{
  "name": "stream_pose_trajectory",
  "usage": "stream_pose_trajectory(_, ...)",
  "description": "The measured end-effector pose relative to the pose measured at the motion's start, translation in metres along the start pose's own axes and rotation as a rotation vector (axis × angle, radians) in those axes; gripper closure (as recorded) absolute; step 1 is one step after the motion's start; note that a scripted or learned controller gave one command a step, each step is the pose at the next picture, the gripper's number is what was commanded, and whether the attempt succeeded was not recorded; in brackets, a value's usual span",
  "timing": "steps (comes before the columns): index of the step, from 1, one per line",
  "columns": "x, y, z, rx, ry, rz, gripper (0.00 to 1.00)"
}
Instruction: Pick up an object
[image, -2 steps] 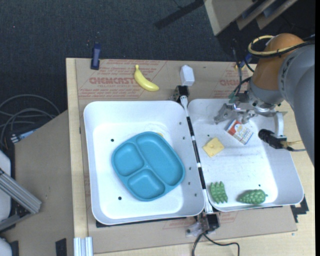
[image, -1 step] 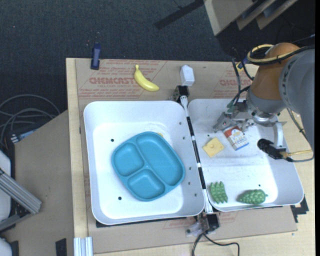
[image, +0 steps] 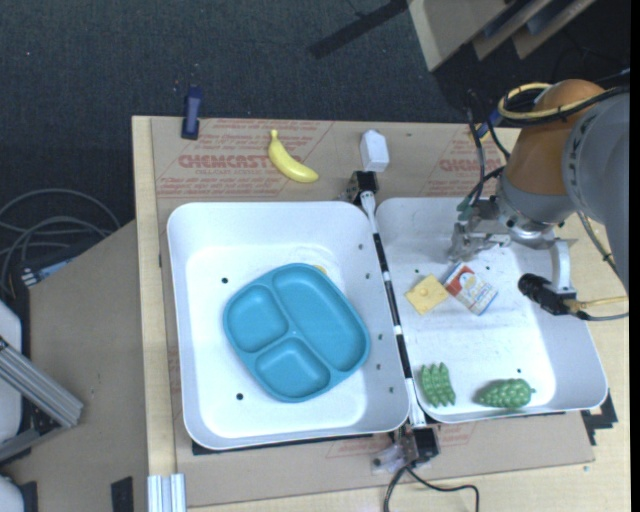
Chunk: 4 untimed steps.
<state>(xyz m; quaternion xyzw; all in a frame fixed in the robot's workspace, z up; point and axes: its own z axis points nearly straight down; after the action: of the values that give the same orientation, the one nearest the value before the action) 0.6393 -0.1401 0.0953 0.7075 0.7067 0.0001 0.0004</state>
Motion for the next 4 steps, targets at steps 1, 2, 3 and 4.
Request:
stream_pose_trajectory(1, 0.000, 0.000, 0.000, 0.001, 0.000, 0.000, 0.00)
stream_pose_trajectory(2, 0.016, -0.024, 0.011, 0.003, 0.001, -0.001, 0.00)
stream_pose_trajectory(3, 0.016, -0.024, 0.000, 0.000, 0.000, 0.000, 1.00)
stream_pose_trajectory(4, 0.016, -0.024, 0.001, 0.001, 0.001, 0.000, 0.00)
